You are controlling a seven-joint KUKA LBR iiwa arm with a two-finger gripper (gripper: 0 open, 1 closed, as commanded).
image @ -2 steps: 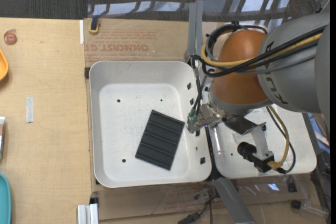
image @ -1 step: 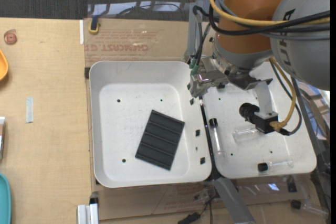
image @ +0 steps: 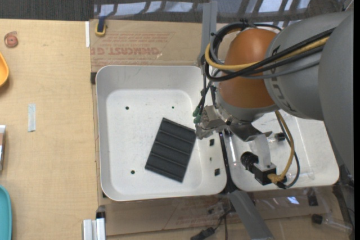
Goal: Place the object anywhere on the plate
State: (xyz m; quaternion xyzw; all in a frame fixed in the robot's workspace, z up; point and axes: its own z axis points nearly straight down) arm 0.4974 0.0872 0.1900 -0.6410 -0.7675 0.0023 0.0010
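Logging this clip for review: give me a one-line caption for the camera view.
Grey arm hangs over the seam between two white bins; a dark ribbed plate lies tilted in the left one.

Two bins sit side by side on the counter, the left bin holding a ridged slab lying tilted toward its five o'clock corner, while the arm hangs over the right bin at three o'clock.

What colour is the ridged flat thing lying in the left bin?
Black, or very dark grey, with ridges across it. The ridged slab shows best in the camera view, against the white left bin.
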